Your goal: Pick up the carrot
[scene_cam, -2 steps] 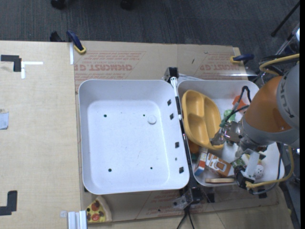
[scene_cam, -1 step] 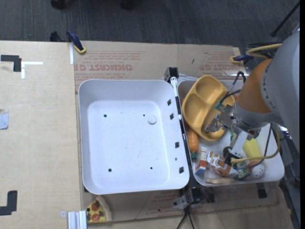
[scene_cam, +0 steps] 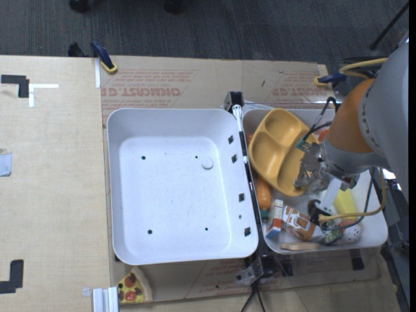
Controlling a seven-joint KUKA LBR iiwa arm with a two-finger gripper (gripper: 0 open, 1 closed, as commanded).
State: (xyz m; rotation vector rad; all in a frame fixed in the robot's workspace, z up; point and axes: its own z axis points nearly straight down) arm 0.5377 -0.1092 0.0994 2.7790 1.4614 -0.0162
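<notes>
Nearest the camera in my bin lies a snack carton [scene_cam: 294, 222]. The carrot [scene_cam: 262, 195] lies beyond it, tight against the bin's left wall [scene_cam: 250, 174], long axis along that wall. It sits left of my gripper [scene_cam: 311, 177] and slightly nearer; whether my grip is spread I cannot tell. The yellow divided plate [scene_cam: 276, 147] leans farthest

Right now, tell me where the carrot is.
The carrot lies in the right bin, against its left wall, just below the yellow divided plate and above the small carton. The claw is to its right.
</notes>
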